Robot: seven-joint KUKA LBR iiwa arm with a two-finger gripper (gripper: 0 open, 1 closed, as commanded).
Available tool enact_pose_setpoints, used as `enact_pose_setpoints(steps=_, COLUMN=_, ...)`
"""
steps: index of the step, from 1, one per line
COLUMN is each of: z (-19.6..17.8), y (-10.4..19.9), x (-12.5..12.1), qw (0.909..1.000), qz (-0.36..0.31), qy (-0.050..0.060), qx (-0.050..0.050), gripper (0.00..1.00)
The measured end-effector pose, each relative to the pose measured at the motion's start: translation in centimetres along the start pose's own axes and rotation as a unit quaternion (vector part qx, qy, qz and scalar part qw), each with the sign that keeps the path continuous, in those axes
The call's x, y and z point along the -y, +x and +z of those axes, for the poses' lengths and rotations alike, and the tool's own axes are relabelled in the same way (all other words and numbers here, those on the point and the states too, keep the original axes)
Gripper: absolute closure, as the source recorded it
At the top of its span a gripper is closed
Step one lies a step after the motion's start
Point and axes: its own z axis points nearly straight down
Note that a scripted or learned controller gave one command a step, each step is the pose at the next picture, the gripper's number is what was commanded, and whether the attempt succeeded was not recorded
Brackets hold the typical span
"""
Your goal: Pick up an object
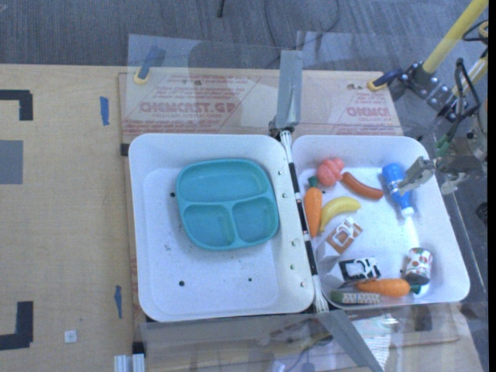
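Hovering at the three o'clock edge of the right bin (456, 273), the gripper (419, 172) sits right against the blue bottle (396, 186), though whether anything is clamped there, I cannot tell. Around the bin: a sausage (363, 185) and peach-coloured fruit (330, 172) at eleven o'clock, banana (339, 207) and carrot (312, 208) toward nine. Over left, a teal divided plate (226, 203) lies in the other bin (155, 285).
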Motion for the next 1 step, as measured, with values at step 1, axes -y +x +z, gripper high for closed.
enact_pose_setpoints(steps=1, z=11.66, y=2.79, x=-3.01, qw=0.9993, qz=-0.037, qy=0.0, qx=0.0, gripper=0.0)
